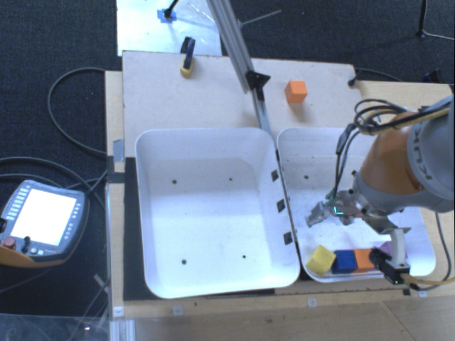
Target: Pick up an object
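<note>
Camera view: against the near wall of the right shallow white plastic bin (298, 155) sit a yellow cube (320, 259), a blue cube (345, 261) and an orange block (363, 258). Above them hangs the gripper (328, 212), grip state unclear.

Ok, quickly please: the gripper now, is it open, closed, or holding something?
Gripper: cannot be told. It is in the right bin, above the yellow block and blue block.
</note>
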Available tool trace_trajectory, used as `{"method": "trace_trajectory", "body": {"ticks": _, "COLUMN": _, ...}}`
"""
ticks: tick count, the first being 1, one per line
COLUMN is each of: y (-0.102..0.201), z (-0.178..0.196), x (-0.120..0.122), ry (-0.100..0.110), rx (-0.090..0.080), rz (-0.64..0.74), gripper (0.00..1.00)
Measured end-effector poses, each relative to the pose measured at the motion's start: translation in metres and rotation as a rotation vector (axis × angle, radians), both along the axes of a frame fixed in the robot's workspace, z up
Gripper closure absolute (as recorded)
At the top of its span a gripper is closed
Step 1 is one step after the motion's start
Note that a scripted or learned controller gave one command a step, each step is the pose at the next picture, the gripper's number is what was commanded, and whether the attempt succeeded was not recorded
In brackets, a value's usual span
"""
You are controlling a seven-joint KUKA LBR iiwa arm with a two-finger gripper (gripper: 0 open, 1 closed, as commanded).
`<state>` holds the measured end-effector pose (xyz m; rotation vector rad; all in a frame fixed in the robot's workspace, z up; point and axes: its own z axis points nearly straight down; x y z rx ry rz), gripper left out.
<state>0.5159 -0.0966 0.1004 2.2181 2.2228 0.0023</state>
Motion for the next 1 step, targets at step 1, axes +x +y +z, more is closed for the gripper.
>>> {"method": "trace_trajectory", "body": {"ticks": 1, "y": -0.0062, "z": 0.07, "x": -0.0302, "ry": -0.005, "rx": -0.002, "rz": -0.002, "gripper": 0.0}}
